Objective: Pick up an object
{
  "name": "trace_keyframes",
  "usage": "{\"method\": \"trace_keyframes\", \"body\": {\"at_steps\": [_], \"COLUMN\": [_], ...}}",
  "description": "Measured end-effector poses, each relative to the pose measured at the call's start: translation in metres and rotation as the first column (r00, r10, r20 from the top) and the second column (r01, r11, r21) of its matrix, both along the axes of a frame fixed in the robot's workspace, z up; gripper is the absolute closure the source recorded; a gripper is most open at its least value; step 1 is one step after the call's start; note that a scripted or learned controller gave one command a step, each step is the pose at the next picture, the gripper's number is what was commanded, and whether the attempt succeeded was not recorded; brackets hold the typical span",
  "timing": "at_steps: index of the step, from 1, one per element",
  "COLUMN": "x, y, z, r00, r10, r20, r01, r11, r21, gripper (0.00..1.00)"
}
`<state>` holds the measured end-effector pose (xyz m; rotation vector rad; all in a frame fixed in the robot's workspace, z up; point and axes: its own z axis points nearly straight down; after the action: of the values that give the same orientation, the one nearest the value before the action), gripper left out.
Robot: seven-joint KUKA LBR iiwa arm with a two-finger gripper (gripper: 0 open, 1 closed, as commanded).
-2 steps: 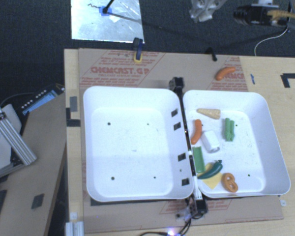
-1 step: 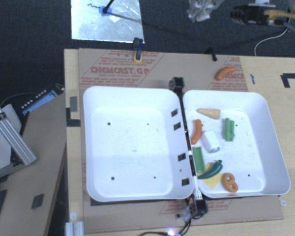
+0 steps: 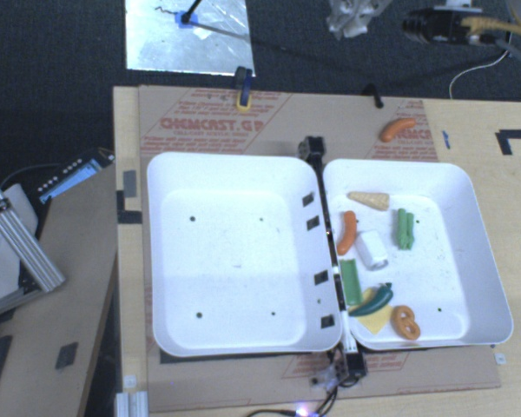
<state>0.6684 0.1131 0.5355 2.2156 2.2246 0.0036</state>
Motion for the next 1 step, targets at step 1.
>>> {"method": "trace_keyframes", "body": {"at_steps": [1], "x": [0.0], "y": [0.0088], "z": [-0.0001], "r00": [1.0], "r10": [0.0], "r20": [0.0], "r01": [0.0], "r11": [1.0], "r21": [0.0], "gripper": [1.0]}}
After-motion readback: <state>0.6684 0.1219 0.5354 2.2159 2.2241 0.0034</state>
